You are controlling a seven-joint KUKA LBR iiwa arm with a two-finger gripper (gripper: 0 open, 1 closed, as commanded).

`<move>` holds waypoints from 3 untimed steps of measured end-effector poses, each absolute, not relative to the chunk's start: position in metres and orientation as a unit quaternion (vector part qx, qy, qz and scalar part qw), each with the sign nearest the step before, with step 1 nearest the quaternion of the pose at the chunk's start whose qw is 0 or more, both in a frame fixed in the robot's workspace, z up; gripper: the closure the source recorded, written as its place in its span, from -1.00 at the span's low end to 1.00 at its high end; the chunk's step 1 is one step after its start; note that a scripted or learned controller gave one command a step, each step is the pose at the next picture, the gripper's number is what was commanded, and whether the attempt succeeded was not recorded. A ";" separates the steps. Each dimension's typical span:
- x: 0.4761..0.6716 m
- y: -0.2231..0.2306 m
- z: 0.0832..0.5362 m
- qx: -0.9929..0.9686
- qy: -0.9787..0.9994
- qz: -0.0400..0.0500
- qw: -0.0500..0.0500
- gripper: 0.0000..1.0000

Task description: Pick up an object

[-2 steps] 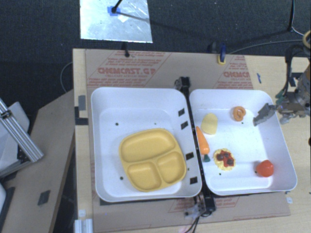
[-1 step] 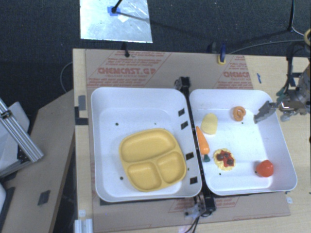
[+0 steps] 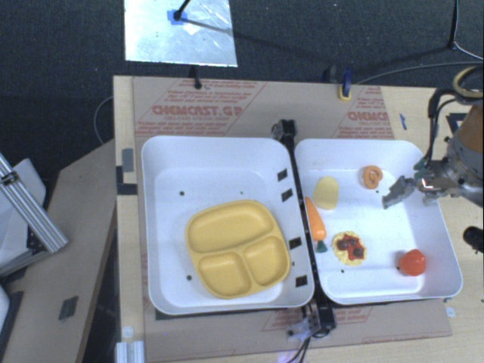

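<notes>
Toy pretzel (image 3: 371,176) in the frame's right bin lies nearest my claw (image 3: 396,193), whose grip state I cannot tell, so I should centre above it before descending.

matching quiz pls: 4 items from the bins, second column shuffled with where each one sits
Items:
1. yellow tray
2. carrot
3. tomato
4. pretzel

Places:
A. right bin, near right corner
B. left bin
C. right bin, far side, close to the gripper
D. right bin, along the left wall by the divider

Pairs: 1-B, 2-D, 3-A, 4-C
</notes>
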State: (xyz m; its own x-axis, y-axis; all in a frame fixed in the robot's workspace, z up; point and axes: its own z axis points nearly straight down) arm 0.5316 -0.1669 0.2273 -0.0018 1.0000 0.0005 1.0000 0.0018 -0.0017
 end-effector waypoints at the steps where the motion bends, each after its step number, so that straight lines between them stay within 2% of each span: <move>1: 0.525 -0.163 0.167 -0.707 -0.708 0.001 0.002 -1.00; 2: 0.518 -0.164 0.107 -0.707 -0.707 0.001 0.002 -1.00; 3: 0.520 -0.164 0.121 -0.706 -0.708 -0.001 -0.002 1.00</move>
State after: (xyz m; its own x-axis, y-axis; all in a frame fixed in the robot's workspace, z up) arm 0.5198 -0.1642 0.1214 -0.0019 1.0000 -0.0014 1.0000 0.0019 0.0034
